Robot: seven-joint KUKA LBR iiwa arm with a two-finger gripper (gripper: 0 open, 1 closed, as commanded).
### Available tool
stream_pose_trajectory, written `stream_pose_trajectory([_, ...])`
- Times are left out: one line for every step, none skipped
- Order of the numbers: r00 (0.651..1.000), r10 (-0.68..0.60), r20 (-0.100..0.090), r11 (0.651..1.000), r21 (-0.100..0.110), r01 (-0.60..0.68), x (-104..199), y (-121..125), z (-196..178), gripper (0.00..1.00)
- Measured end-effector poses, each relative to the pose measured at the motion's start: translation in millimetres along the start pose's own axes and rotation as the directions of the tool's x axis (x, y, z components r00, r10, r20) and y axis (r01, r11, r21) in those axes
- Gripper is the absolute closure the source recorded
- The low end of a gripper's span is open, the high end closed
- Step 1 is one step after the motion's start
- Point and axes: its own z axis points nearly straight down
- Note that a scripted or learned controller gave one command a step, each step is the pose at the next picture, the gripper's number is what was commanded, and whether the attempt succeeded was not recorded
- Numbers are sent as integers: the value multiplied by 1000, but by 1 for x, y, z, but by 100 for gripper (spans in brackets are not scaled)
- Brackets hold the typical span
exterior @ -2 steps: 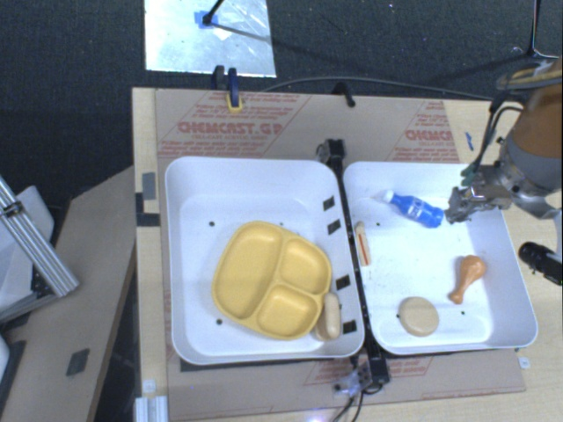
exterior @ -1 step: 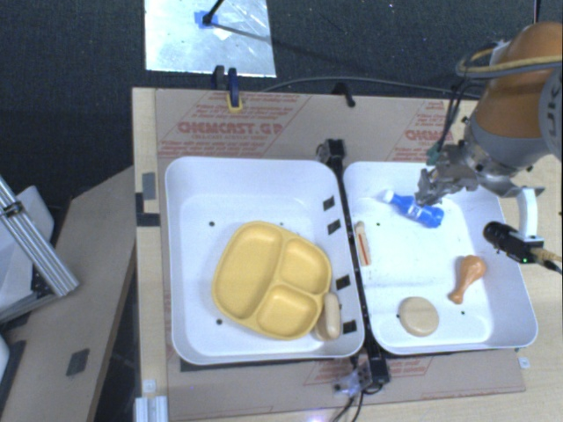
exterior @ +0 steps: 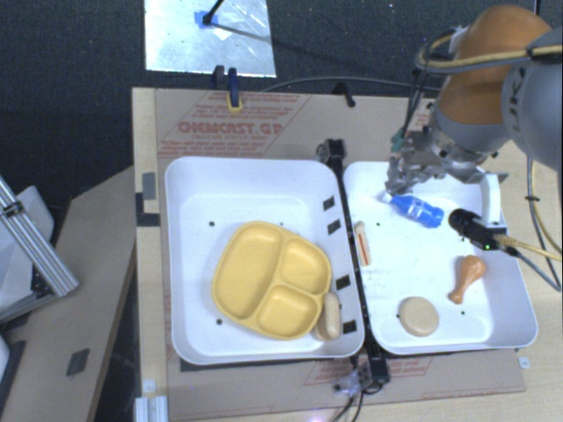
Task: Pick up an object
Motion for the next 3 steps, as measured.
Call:
stream_pose_trajectory([1000,1,0,1000,1,-1,44,18,0,100])
stream_pose_trajectory([1000,1,-1,1000,1,-1,93,43,5,100])
stream_pose_trajectory([1000,2,0,1000,2,-2,137,56,15,100])
